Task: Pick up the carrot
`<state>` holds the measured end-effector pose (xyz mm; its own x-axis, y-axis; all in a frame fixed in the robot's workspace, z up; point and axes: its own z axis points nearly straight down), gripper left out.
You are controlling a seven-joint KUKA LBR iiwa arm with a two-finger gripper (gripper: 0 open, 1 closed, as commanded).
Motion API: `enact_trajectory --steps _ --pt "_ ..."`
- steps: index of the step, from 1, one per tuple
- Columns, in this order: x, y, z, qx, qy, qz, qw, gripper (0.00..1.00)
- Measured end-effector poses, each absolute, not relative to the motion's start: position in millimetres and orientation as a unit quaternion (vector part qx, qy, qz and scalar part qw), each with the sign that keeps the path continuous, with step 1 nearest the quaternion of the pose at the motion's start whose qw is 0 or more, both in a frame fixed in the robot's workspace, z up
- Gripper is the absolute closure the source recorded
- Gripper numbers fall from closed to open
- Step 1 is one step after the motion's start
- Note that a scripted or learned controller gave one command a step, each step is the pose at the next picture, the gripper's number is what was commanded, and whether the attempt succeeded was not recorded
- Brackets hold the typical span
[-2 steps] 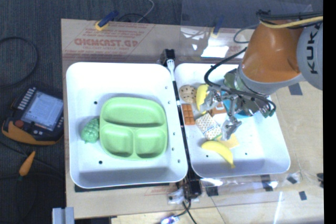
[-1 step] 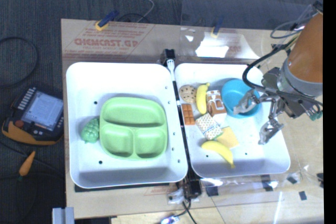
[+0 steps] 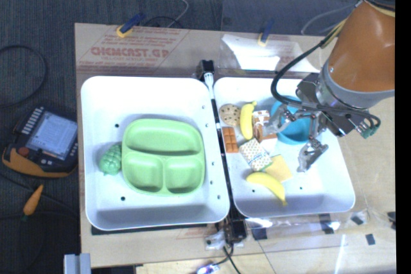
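Step in hand: the approach is judged to be under way; the carrot has not yet been taken.
Gripper: the gripper [image 3: 313, 156] is seen over the right bin [image 3: 334, 199], near its right edge, above a bare part of the floor.
Jaws: it cannot be told whether they are spread or pressed together, because they are too small and blurred.
Carrot: a small orange piece [image 3: 269, 135] is seen in the upper half of the right bin, between the small box [image 3: 260, 120] and the blue cup [image 3: 293, 127]. It is judged to be the carrot, mostly covered by its neighbours.
Next move: the gripper must be brought toward the left edge of the bin and lowered into a crowded place, so the box or the cup may be caught instead.
Bins: two, the right one and the left bin [image 3: 96, 157].
Bananas: two, the upper banana [image 3: 246, 120] and the lower banana [image 3: 270, 184] near the bottom edge.
Single things in the right bin: one cookie [image 3: 228, 114], one brown bar [image 3: 229, 138], one checked packet [image 3: 254, 154], one yellow wedge [image 3: 280, 169].
Left bin: one green plate [image 3: 162, 155] in the middle and one green bumpy toy [image 3: 111, 160] at its left.
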<state>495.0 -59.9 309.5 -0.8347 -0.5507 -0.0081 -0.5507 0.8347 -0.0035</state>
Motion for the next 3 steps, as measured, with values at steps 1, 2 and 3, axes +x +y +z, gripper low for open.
enact_trajectory --steps 1,2,3 --pt "496.5 -60 318 -0.286 0.958 -0.0008 0.005 1.0" --pt "496.5 -60 318 -0.286 0.958 -0.0006 0.005 0.0" --pt "519.2 -155 480 -0.237 0.971 -0.0045 0.007 0.0"
